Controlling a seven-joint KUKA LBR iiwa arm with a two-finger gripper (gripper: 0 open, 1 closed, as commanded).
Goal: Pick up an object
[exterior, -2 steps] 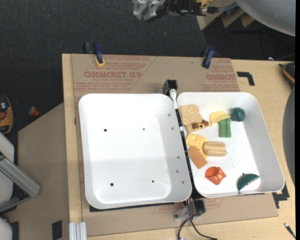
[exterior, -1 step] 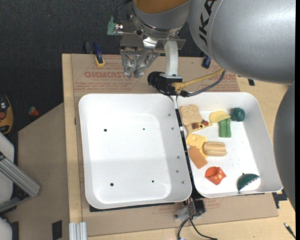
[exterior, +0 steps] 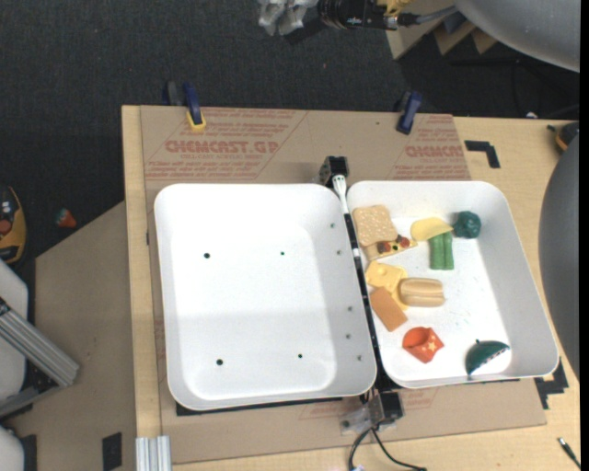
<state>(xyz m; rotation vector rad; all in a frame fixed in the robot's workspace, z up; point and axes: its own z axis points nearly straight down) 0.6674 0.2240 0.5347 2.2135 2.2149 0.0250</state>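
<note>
Up at the top edge, the gripper [exterior: 287, 15] is cropped and blurry, off the worktop [exterior: 276, 138]; open or closed, can't tell. Its grey arm [exterior: 525, 28] exits top right. Toy foods [exterior: 421, 292] cluster in the right bin [exterior: 520, 285], and a dark green piece [exterior: 486, 354] by the near rim is hard to identify.

**Count of things on the tabletop**

White bins: two, the left bin [exterior: 258, 294] and the right bin [exterior: 515, 276]. Blue clamps: two [exterior: 191, 103] [exterior: 409, 110]. Toy food pieces in right bin: about nine. One is red [exterior: 422, 344], three green, several tan or yellow.
</note>
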